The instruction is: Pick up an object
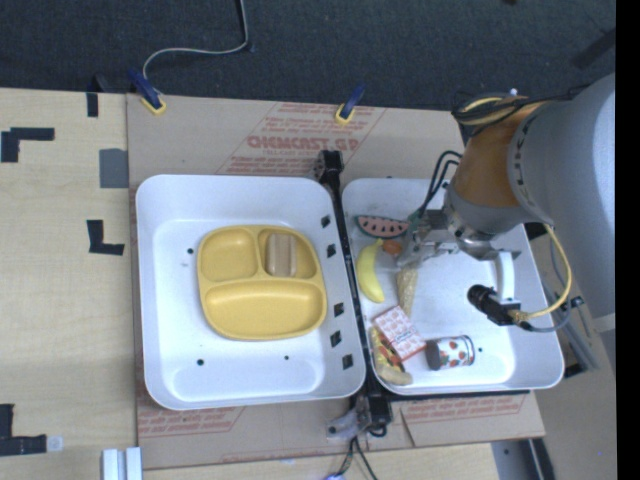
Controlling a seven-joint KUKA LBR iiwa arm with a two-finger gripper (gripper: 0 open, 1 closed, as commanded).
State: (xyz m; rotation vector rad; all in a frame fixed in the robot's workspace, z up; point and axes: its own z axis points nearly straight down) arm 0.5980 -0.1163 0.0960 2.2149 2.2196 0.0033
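My gripper [415,251] hangs low over the upper left part of the right bin [530,368]. Just beside it lie a watermelon slice [381,227], a small orange piece [391,249], a yellow banana [369,273] and a pale wedge [407,290]. Nearer the front of that bin sit a red and white packet [398,333], some yellow fries [388,358] and a small can [451,353]. The arm's wrist hides the fingertips.
The left bin [160,368] holds a yellow divided tray [262,308] with a tan item [282,255] in its upper right compartment. A black divider runs between the bins. A cable and black connector [488,301] trail over the right bin.
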